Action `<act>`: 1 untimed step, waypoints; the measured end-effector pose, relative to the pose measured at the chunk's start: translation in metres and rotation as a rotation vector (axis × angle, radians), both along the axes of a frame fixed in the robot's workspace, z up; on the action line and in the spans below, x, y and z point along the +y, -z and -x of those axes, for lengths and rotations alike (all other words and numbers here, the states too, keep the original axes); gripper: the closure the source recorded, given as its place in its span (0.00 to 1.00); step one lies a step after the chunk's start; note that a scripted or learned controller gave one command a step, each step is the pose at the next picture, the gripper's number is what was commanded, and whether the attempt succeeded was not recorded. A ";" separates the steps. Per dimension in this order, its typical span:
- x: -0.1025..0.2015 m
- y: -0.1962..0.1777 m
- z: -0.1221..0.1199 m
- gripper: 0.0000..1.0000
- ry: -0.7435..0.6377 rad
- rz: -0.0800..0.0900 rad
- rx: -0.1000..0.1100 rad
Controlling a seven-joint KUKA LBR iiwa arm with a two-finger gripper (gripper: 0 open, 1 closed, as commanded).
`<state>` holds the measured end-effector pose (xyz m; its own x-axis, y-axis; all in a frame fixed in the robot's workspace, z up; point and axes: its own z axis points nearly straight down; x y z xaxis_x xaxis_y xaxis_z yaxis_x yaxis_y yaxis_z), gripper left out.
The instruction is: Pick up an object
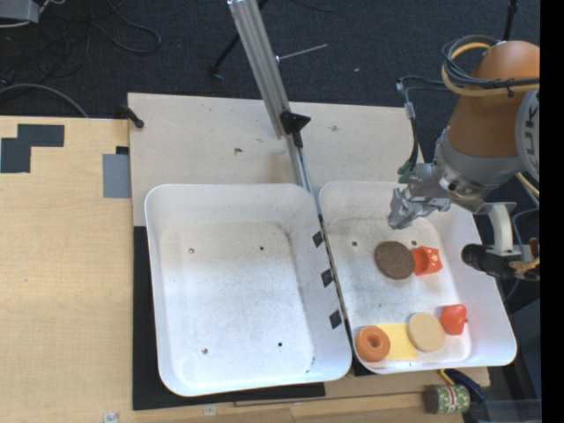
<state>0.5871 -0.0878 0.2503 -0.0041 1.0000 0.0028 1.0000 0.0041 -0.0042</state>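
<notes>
White plastic lies under me: my gripper (407,210) hangs over the far part of the right bin (480,342), and I cannot tell from this slant how it is set; nothing shows in it. Just below it, toward the camera, lies a brown disc (394,260), with a small red block (427,261) touching the disc's right edge. Farther toward the camera, near the bin's front wall, an orange ring (373,344) sits left of a tan disc (426,332), both on a yellow slab (398,345), and a second red block (453,319) stands just right of the tan disc. Left of my gripper a grey rail (269,79) slants down to the seam between the bins, where black clips (327,278) line the divider. Beyond that seam, well apart from me, lies the left bin (167,236).
</notes>
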 end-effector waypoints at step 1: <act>0.049 -0.005 -0.007 1.00 -0.001 0.001 -0.003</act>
